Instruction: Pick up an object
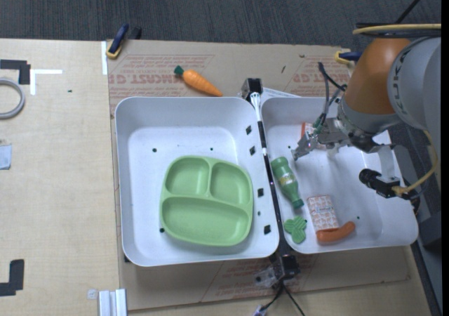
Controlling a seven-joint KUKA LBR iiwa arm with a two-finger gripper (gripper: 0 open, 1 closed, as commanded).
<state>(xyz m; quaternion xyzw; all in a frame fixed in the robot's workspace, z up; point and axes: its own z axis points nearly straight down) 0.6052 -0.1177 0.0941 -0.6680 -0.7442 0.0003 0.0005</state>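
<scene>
— What is lying around the arm (393, 83) just now?

— It is reaching in from the right over the right bin (393, 234). Its gripper (303, 149) is hanging above the far-left part of that bin, and a small red-and-white thing (306, 129) is peeking out just beside it, too hidden to name.

— Is the gripper holding something?

— Nothing is showing between its fingers; whether they are apart or together I cannot tell, they are too small and dark here.

— And what is sitting in that bin?

— A green bottle (287, 180) is lying near the bin's left wall, just near-left of the gripper. Its long axis is running from far-left to near-right, with the narrow neck pointing toward the near side. Beyond its neck a small green leafy toy (296, 229) is resting in the near-left corner. To the right of that a patterned card packet (322, 211) is lying flat, and a sausage (335, 234) is lying crosswise, touching the packet's near edge.

— And outside it?

— A green divided plate (208, 201) is sitting in the left bin (140, 167), and a carrot (198, 81) is lying on the cardboard (154, 69) beyond that bin.
</scene>
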